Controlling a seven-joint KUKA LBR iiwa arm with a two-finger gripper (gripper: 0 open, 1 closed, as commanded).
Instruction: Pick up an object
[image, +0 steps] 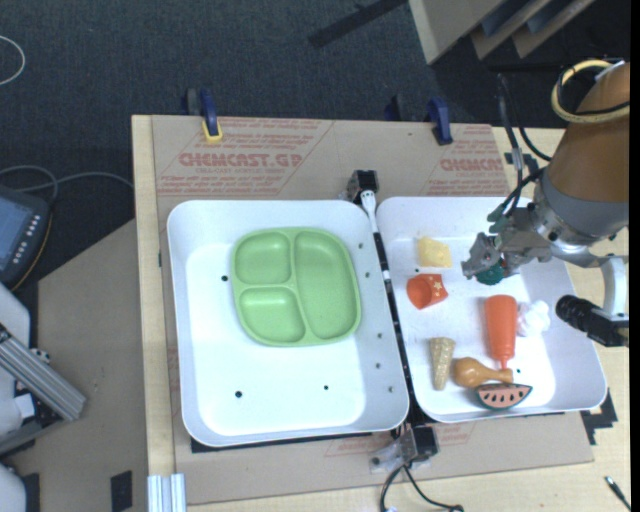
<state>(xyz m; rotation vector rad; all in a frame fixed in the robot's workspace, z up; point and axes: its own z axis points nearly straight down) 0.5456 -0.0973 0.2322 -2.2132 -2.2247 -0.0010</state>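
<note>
My gripper (489, 262) hangs over the upper middle of the right bin (570, 385), reaching in from the right. A small teal object (494, 273) shows right under its tip; whether it is gripped I cannot tell. A yellow wedge (433, 251) lies to the gripper's left. Below that is a red piece (428, 290). An orange carrot (501, 327) lies just below the gripper, with a small white item (536, 318) beside it. An ice-cream cone (441, 361), a drumstick (478, 373) and a watermelon slice (503, 396) lie near the bin's front.
The left bin (200, 330) holds a green divided plate (297, 285). A black clip (363, 186) sits at the top of the divider between the bins. Blue clamps (208, 110) hold the board's far edge. The arm's grey body (590, 200) overhangs the right bin's upper right.
</note>
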